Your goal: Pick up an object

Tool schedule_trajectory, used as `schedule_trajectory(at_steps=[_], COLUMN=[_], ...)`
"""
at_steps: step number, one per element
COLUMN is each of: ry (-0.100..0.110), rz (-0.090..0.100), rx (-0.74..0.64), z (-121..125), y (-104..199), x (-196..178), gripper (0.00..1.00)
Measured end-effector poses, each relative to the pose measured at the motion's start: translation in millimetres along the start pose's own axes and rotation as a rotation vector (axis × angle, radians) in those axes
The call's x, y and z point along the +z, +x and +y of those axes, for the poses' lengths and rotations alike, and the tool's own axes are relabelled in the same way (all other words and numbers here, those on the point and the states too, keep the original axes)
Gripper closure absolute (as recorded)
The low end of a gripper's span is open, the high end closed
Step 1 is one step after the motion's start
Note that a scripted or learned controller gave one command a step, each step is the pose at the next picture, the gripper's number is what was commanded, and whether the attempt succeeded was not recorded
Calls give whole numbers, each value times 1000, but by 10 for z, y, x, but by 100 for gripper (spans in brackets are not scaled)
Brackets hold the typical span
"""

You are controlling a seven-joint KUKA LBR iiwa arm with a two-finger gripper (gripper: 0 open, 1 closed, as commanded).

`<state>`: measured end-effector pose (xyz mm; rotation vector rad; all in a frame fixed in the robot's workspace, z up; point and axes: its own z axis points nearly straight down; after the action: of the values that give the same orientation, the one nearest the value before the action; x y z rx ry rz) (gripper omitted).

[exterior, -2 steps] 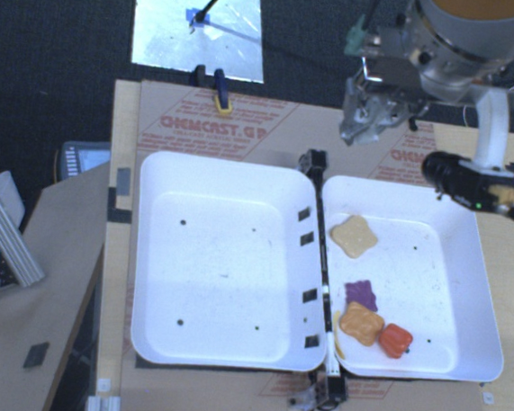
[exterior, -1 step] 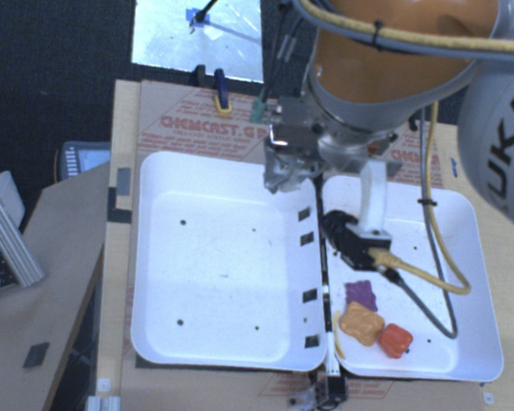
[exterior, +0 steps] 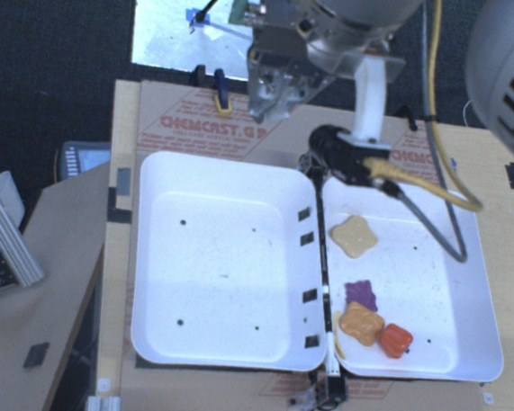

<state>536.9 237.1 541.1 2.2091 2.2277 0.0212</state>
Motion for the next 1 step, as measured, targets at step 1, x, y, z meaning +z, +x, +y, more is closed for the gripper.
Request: schedule_trajectory(at_steps=[1], ry=[10], rz=[-5], rx=[4], z=[-7], y=[-27], x=[58], gripper=[0])
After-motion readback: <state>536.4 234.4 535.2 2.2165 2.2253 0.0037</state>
